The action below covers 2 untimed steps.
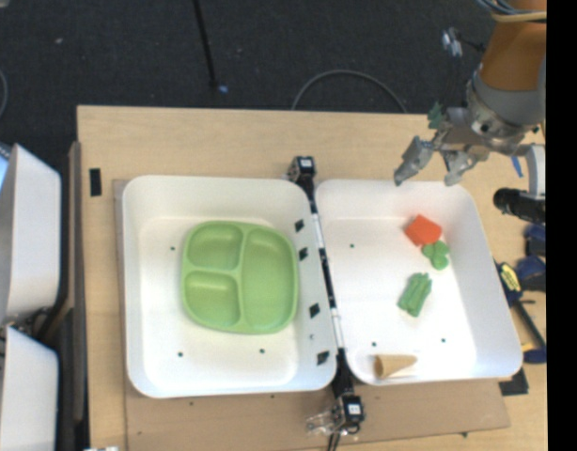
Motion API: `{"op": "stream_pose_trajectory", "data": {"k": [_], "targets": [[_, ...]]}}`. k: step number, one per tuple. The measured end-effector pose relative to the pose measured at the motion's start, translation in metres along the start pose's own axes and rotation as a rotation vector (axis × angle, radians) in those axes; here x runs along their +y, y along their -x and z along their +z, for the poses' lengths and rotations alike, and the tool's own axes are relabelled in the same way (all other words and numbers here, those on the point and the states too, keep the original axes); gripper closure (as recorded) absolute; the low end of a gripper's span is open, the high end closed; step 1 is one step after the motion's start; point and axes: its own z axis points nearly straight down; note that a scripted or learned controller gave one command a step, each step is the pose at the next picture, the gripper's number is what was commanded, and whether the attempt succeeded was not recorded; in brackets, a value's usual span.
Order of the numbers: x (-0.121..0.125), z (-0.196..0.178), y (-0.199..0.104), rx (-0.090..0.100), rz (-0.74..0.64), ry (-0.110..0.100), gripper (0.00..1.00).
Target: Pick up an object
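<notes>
Overhead, jaws point(429, 167) splayed above right bin point(364, 205).

A light wooden bench point(223, 144) stands on dark carpet point(129, 36) crossed by black cables point(202, 31).

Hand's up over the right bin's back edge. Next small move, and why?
Probably bring the hand toward the camera and lower it over the orange block. The hand hangs open above the right bin's far rim, holding nothing, and the block is the nearest item, though a small green piece sits right against it.
</notes>
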Motion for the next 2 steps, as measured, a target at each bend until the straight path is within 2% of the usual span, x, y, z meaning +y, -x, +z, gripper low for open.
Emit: {"op": "stream_pose_trajectory", "data": {"k": [1, 2], "targets": [[0.002, -0.008, -0.001, -0.001, -0.002, 0.013, 0.0], [-0.002, 0.035, 0.006, -0.003, 0.0, 0.01, 0.0]]}}
